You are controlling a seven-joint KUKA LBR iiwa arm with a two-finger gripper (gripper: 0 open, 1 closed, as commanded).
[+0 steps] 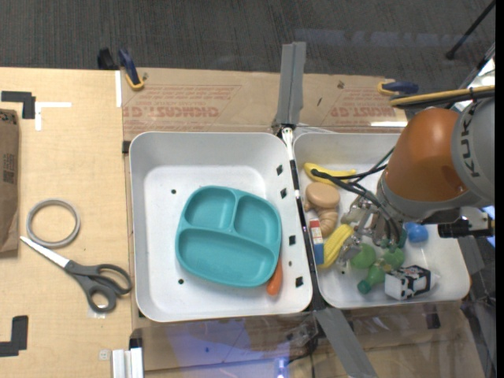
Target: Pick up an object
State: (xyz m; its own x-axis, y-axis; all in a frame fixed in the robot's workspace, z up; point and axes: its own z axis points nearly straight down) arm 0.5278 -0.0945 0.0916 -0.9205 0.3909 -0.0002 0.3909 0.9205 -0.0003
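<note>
While my claw (370, 231) hangs low in the right bin (441, 290), I cannot tell its state. Toys crowd round it: a yellow corn piece (339, 242) beside it, green pieces (370, 262) below. Beyond lie the left bin (157, 211), tan counter (63, 156) and dark carpet (236, 14).

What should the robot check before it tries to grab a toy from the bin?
1. Gripper is over the right bin: ok.
2. Toys lie within reach, such as the yellow corn and green toy: ok.
3. One toy sits clear of its neighbours: not ok, they are crowded.
4. A toy is already held: cannot tell.
5. Teal plate is out of the way in the left bin: ok.
</note>
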